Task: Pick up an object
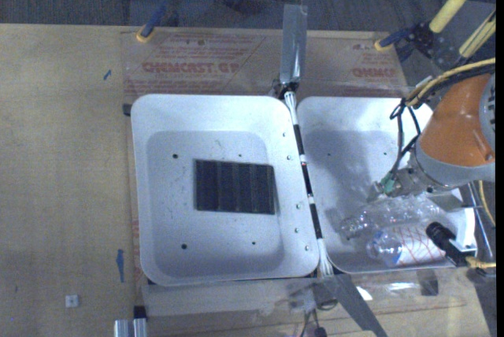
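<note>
The grey arm's two-finger gripper (394,187) hung low in the right shallow white bin (346,131), just above crumpled clear plastic bottles (386,229) lying at its near side. A dark ribbed rectangular pad (235,187) lay in the left white bin (157,123).

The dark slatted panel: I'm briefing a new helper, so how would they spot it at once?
Find the left white bin. The dark slatted panel lies flat at the centre of its floor. Unlike the clear plastic bottles in the right bin, it is opaque, rectangular and ribbed.
</note>
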`<state>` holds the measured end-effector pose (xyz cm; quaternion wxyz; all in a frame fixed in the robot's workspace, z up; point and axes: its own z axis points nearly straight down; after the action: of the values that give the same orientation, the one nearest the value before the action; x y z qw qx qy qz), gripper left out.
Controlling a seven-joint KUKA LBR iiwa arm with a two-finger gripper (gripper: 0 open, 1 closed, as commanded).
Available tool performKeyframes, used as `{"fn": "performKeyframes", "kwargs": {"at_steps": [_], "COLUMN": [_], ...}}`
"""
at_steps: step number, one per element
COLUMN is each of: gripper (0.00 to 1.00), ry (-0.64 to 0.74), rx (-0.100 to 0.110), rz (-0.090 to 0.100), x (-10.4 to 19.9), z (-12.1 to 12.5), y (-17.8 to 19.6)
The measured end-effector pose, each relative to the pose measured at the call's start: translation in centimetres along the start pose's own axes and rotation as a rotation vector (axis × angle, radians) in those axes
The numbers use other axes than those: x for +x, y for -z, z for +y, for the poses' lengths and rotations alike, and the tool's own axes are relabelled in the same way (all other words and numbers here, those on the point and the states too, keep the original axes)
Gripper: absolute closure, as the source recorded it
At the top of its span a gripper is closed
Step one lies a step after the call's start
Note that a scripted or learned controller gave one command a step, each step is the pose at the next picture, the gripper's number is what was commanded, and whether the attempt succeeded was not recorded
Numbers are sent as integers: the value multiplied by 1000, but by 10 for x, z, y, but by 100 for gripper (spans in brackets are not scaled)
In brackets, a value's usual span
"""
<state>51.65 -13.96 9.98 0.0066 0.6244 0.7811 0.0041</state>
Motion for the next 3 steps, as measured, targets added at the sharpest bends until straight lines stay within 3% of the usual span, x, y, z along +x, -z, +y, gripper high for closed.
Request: {"fn": "performKeyframes", "kwargs": {"at_steps": [1,2,3], "gripper": [100,100,0], "ry": [320,-73,-73], "rx": [12,11,12], "rz": [6,2,2], "x": [10,32,32], "z": [43,95,95], "y": [93,137,137]}}
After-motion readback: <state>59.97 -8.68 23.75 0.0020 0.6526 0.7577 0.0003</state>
